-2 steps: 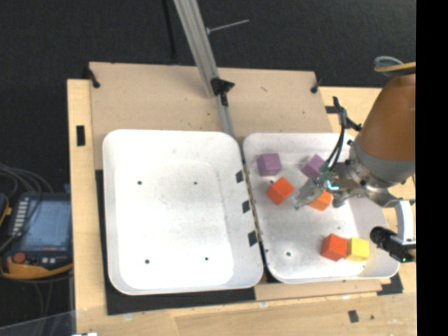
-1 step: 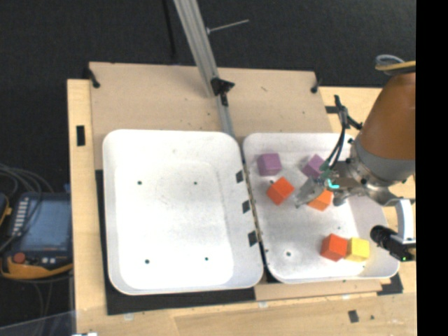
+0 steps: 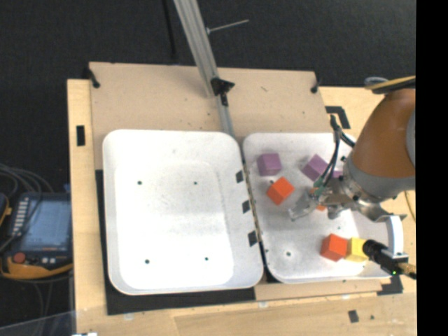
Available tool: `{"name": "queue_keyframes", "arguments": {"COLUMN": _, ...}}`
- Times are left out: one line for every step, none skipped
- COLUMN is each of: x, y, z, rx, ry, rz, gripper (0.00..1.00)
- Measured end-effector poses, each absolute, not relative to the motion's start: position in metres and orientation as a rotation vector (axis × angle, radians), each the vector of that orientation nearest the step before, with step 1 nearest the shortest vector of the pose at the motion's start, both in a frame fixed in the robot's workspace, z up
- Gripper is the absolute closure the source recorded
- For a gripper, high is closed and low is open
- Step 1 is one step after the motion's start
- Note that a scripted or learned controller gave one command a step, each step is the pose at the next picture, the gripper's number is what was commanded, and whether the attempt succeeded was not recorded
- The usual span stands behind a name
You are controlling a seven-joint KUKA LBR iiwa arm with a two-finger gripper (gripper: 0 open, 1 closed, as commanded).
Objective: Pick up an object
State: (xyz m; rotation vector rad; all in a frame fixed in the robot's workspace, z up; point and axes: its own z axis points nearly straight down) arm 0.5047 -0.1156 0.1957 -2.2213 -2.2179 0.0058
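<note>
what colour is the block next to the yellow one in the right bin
Orange block, touching the yellow block; the camera view shows it clearly.

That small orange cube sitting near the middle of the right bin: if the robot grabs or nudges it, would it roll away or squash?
The small orange cube looks blocky with flat faces, so it would probably slide rather than roll when nudged. Its sharp edges suggest a stiff block, unlikely to squash. It looks small and probably light, and it lies apart from the purple cubes in the right white bin.

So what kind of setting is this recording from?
Most likely a robotics lab bench set up for grasping trials: two shallow white bins on a plywood bench, small coloured blocks such as the orange block, and a teach pendant on the floor beside it.
</note>
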Motion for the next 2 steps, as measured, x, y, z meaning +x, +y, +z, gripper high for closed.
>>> {"name": "queue_keyframes", "arguments": {"x": 0.507, "y": -0.107, "z": 0.141, "rx": -2.221, "ry": -2.217, "rz": 0.006, "gripper": 0.0}}
{"name": "queue_keyframes", "arguments": {"x": 0.508, "y": -0.109, "z": 0.097, "rx": -2.226, "ry": -2.222, "rz": -0.001, "gripper": 0.0}}
